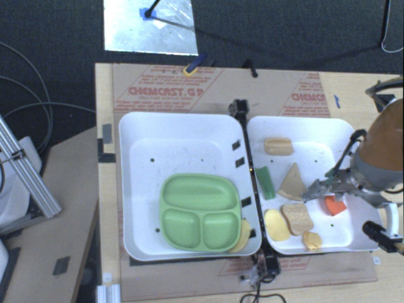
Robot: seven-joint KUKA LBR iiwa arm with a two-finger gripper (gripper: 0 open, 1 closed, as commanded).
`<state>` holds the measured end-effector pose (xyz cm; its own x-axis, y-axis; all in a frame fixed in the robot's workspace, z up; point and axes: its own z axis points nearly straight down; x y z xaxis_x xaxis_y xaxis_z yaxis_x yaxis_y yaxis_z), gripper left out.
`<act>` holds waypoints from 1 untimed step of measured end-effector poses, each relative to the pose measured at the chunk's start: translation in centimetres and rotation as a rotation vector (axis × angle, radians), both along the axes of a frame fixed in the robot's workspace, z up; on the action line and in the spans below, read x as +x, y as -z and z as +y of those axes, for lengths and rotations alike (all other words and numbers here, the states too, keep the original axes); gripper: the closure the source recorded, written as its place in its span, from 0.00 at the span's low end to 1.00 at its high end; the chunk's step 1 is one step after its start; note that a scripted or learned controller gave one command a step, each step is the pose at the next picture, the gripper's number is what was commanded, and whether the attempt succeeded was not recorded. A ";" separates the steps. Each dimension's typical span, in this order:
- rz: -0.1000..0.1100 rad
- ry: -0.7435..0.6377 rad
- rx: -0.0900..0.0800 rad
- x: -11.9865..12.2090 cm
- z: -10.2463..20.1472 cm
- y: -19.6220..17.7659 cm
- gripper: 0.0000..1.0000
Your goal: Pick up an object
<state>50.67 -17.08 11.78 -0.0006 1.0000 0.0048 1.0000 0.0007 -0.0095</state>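
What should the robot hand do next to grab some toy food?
Probably lower a little onto the tan wedge. The gripper hovers in the right bin just beside the wedge's right edge, nearer to it than to the orange piece or bread slice.

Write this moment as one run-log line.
arm: over right bin | gripper: beside orange piece | hold: none seen | green tray: left bin

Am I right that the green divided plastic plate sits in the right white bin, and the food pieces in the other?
Not quite. The camera view shows the green divided plastic plate in the left white bin; the food pieces lie in the right white bin.
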 end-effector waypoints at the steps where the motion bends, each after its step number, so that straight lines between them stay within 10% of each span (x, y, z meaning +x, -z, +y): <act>1: -0.028 0.002 -0.016 -1.6 -3.0 3.0 0.00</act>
<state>49.05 -20.13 8.81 0.0017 0.9999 -0.0113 0.9998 -0.0015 0.0186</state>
